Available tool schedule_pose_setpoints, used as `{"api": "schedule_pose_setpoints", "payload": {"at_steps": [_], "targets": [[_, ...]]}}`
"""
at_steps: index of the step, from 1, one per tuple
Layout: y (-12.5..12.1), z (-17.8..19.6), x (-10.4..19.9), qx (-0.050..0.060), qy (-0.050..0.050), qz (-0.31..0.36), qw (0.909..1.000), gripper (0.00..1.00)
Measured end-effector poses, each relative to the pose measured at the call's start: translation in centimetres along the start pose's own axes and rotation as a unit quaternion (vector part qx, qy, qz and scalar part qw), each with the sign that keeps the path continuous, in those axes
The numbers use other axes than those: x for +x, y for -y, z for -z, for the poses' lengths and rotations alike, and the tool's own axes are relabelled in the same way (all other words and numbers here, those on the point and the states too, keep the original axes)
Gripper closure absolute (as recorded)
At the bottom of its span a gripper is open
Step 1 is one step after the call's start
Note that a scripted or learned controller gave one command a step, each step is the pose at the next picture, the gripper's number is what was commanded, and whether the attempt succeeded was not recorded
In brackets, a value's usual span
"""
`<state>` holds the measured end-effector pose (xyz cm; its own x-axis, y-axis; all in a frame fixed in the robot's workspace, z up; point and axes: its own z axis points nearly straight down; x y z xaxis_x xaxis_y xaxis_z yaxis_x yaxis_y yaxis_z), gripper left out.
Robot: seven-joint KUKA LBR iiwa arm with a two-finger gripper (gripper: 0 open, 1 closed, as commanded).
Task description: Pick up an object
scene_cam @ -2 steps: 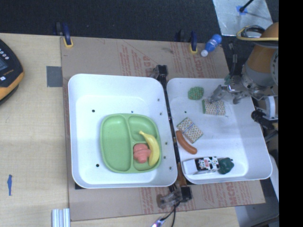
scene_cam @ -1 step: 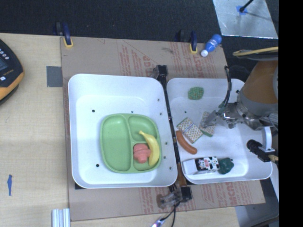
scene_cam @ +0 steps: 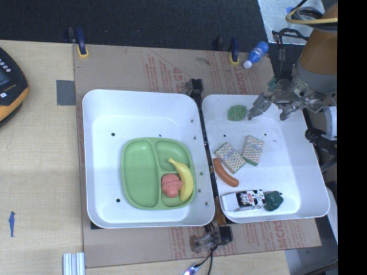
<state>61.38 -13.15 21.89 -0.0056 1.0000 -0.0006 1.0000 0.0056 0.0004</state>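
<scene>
The jaws [scene_cam: 268, 109] stand spread wide with nothing between them, poised above the far end of the right bin [scene_cam: 309, 171]. One finger [scene_cam: 255, 109] points down toward the round green piece [scene_cam: 237, 113], which lies just beside it on the bin floor; the other finger [scene_cam: 288, 112] sits well off to the arm's side. How high the tips are above the floor I cannot tell.

That green piece looks the likeliest thing to be picked. Nearer the bin's middle lie two patterned packets [scene_cam: 242, 153], touching at a corner, and a sausage [scene_cam: 225, 172] near the dividing wall. At the near end rest a black-and-white cow-patterned block [scene_cam: 250, 199] and a dark green toy [scene_cam: 273, 200], touching.

The left bin [scene_cam: 103, 153] holds a green divided plate [scene_cam: 140, 173] with a banana [scene_cam: 183, 179] and a pink piece [scene_cam: 170, 185] in its right compartment. Both bins sit on cardboard over the desk [scene_cam: 40, 171].

The risk, as I judge it, is misalignment: the green piece sits off the jaws' centreline, beside one finger, so a straight descent could land that finger on it or nudge it away, and the jaws would close on air. Being low and rounded, it could also squirt out under a shallow pinch.
</scene>
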Motion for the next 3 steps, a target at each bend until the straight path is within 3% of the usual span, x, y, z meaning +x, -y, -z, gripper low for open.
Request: {"api": "schedule_pose_setpoints", "payload": {"at_steps": [1,2,3], "targets": [[3.5,-12.8,-1.9,0.002,0.000,-0.001,1.0000,0.00],[3.5,-11.7,-2.1,0.003,0.001,0.001,1.0000,1.00],[6.9,-2.7,6.5,0.001,0.000,0.001,1.0000,1.00]]}}
